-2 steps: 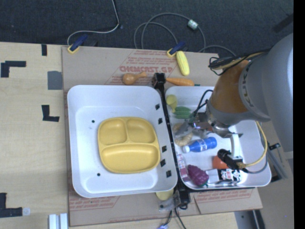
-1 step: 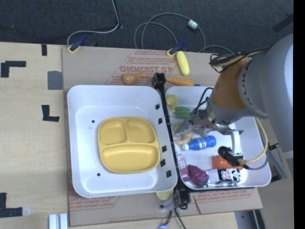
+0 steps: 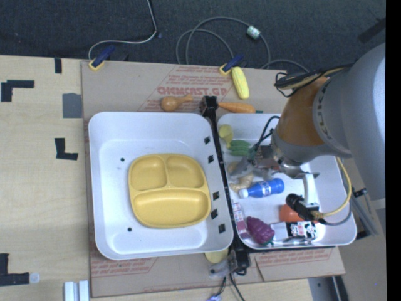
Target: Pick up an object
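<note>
Since the task names no one object, best to treat any loose piece near the hand as a candidate.

Well to the left of the hand: left bin, one of two, holding a single yellow plate with three compartments. Lying flat in the middle, probably too broad to pinch, so an unlikely pick.

Up and left of the hand, outside the bins on the bench: one brown toy, one carrot, one corn cob. Likely strays, out of the working area.

Around the hand, in the right bin: one green piece just above and to its left, one blue bottle on its side just below, one purple bunch further below. Heaped at the bin's left side, hence the reach across.

At the hand itself: low over the clutter between green piece and bottle, shadowed by the wrist. Open or closed, cannot tell; nothing plainly held.

Right of the hand and lower: one orange piece and one black-and-white box.

Nearest candidates, by judgement: bottle and green piece.
</note>
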Motion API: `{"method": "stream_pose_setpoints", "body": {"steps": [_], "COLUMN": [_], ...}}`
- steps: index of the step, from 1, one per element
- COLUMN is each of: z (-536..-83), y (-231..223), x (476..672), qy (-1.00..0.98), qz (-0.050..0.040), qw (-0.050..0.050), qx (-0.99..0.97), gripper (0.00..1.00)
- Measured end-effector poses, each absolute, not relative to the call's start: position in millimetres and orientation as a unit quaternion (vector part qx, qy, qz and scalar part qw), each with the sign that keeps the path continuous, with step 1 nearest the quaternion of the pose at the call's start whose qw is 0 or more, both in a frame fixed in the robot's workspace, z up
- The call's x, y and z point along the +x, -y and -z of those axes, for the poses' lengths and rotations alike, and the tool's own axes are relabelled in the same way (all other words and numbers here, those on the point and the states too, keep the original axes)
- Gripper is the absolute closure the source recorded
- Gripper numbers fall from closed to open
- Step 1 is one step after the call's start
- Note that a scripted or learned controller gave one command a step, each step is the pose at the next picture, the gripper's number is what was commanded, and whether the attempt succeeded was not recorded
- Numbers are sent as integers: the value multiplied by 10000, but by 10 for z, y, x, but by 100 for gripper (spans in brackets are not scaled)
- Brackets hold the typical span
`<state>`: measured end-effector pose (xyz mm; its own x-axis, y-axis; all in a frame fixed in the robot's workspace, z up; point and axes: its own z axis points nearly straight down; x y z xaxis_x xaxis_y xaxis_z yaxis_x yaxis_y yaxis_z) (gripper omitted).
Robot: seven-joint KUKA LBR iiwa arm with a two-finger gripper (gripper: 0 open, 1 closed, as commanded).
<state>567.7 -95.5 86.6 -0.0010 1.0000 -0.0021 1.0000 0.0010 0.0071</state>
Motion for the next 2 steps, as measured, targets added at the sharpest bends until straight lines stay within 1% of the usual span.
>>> {"method": "stream_pose_setpoints", "body": {"steps": [1,2], "z": [-965,-1902], "y": [953,319], "x": [5680,5996], "qy": [-7076,-7102], "qz": [-20,-43], "qw": [31,30], "qx": [7066,7039], "gripper": [100,100]}}
